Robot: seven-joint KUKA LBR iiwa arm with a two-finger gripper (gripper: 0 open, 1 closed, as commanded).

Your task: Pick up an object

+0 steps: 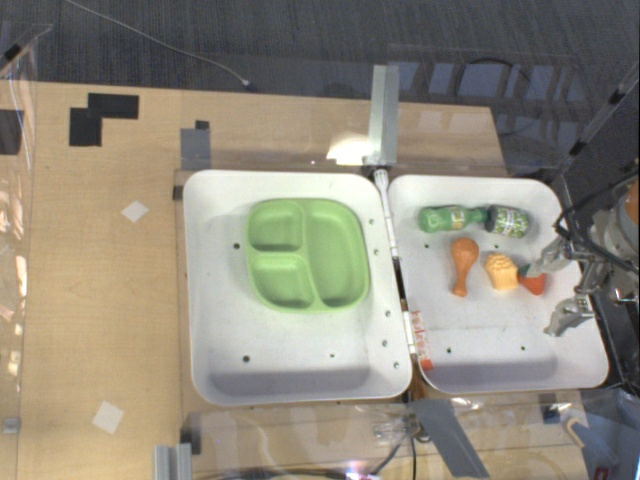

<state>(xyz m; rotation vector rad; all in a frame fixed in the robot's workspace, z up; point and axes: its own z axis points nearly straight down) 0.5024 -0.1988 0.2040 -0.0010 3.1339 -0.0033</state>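
The right bin [500, 363] holds several toy foods. A light green bottle [450, 218] and a dark green can [508, 221] lie along its far side. In front of them are an orange drumstick [462, 263], a yellow-orange piece [501, 271] and a small red piece [535, 284]. My gripper [553, 293] hangs low over the bin's right side and is open, its two fingertips [560, 320] spread apart. The red piece lies just left of the upper fingertip, and nothing is held between the fingers.
The left bin [230, 358] holds a green three-compartment tray [305, 253]. A metal divider post [384, 118] stands behind the seam between the bins. The front half of the right bin's floor is bare white.
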